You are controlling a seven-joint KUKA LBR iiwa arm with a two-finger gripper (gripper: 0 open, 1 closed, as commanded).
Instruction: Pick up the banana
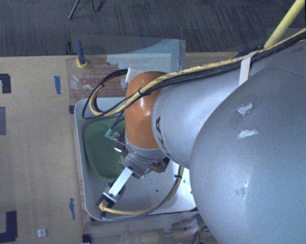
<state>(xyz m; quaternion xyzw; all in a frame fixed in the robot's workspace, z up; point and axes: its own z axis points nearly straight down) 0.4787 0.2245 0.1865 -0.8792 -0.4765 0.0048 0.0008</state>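
Note:
The grey arm with its orange band [140,114] reaches in from the right and covers most of the white bin [83,162]. Below the orange band, the wrist and gripper [143,166] hang over the middle of the bin, pointing down and away from the camera. A small brownish patch [158,167] peeks out beside the gripper; I cannot tell what it is. The arm hides what lies under the gripper.
A dark green rounded thing [101,149] lies in the bin's left part, just left of the gripper. A yellow cable [141,210] loops along the bin's near side. The wooden bench [32,149] stretches to the left, with blue tape marks [57,84].

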